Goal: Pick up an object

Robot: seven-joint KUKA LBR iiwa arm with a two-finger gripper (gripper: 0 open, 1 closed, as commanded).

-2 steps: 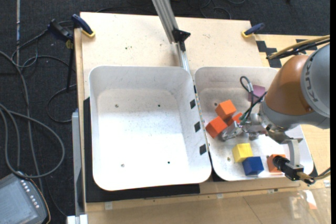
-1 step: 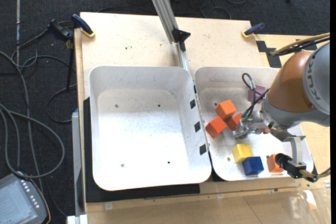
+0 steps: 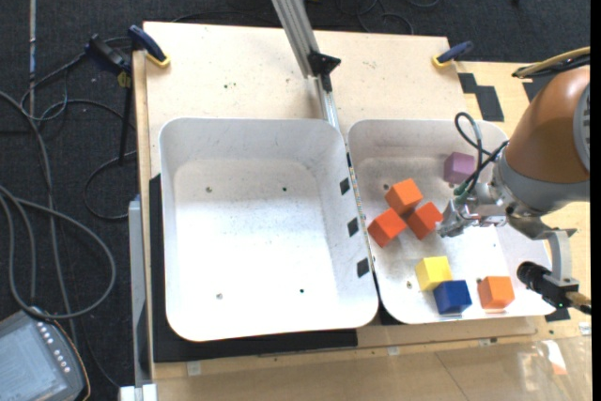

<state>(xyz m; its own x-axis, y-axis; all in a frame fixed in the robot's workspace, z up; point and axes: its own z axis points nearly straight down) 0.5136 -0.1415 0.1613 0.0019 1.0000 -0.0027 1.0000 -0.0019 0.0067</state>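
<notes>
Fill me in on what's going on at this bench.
A grey arm reaches into the right bin from the right, its pincer low beside a cluster of three orange blocks. A purple block sits behind it; yellow, blue and orange blocks lie nearer the front. Nothing looks lifted yet.

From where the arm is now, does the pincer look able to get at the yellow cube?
Probably yes. The small yellow cube lies uncovered in the right white bin, just below the pincer; the blue cube crowds one corner.

A wooden bench point(image 3: 235, 61) carries blue-and-yellow clamps point(image 3: 150, 47) (at its far corners) — black cables point(image 3: 56, 136) trail across the dark floor.
</notes>
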